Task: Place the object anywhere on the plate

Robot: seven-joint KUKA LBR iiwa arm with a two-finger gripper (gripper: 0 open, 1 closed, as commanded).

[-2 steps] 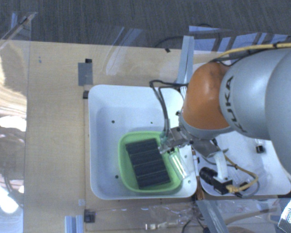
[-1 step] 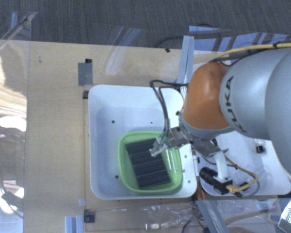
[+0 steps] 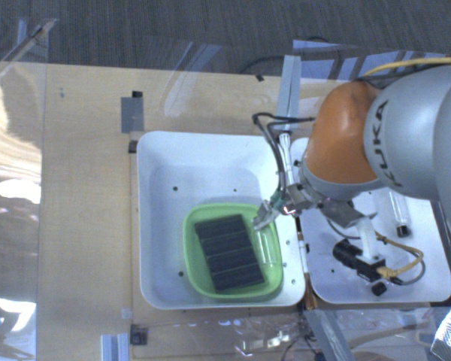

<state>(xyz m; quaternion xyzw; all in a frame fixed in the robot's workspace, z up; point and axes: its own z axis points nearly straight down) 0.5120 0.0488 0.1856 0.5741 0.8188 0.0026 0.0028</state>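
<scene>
A green plate (image 3: 199, 280) with a raised rim sits in the front right part of the left white bin (image 3: 158, 201). A black ribbed rectangular object (image 3: 228, 253) lies flat on the plate, slightly turned, and covers most of its middle. My gripper (image 3: 266, 216) hangs over the plate's upper right rim, just beside the object's far right corner. Nothing can be seen held in it. The grey arm with its orange band (image 3: 346, 138) reaches in from the right and covers the wall between the two bins.
The right white bin (image 3: 428, 280) lies partly under the arm, and a small clear tube-like item (image 3: 399, 213) rests near its far right side. Wooden bench surface (image 3: 75, 201) surrounds the bins. The far part of the left bin is bare white floor.
</scene>
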